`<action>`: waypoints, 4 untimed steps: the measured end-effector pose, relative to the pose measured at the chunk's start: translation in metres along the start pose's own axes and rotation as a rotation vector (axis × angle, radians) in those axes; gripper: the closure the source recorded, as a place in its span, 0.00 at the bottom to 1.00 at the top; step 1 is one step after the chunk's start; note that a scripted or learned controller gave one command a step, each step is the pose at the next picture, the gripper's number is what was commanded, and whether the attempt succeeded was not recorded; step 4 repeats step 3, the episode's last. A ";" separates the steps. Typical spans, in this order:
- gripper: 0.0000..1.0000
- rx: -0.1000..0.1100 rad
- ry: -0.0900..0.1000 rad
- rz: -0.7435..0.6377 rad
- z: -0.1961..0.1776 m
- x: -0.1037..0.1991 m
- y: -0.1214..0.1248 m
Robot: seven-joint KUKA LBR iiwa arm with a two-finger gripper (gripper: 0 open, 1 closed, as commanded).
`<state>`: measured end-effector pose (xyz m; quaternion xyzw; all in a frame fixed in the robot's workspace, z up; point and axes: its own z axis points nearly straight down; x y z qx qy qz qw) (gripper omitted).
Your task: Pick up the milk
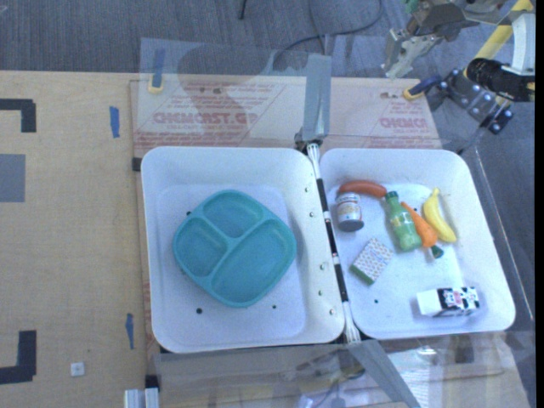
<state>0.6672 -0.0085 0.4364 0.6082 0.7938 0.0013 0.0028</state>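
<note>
Tool [401, 56] noted at the far top right of the camera view, hanging over grey floor beyond the tabletop [68, 253], well apart from both bins. We cannot tell whether it is spread or pressed together; we see nothing held in it.

Nearest to us in the right bin [495, 262]: the milk [448, 301], a small white carton with black patches, lying on its side by the bin's near right corner, apart from the other items.

A step farther in, a little checkered box [371, 261], white and green, set at a tilt near the bin's middle.

Beyond that we log a row: a silver can [348, 212] upright on the left, a green bottle [400, 221] lying down, an orange carrot [422, 226] just beside the bottle, then a yellow banana [439, 215] on the right. A reddish sausage [361, 189] lies farthest back, just behind the can.

Left bin [153, 228] carries a teal divided plate [235, 246] with three compartments, sitting near its middle.

Behind both bins, a flat cardboard sheet [221, 113] with red print.
</note>
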 end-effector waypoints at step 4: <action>1.00 0.001 0.000 0.030 0.004 -0.012 -0.003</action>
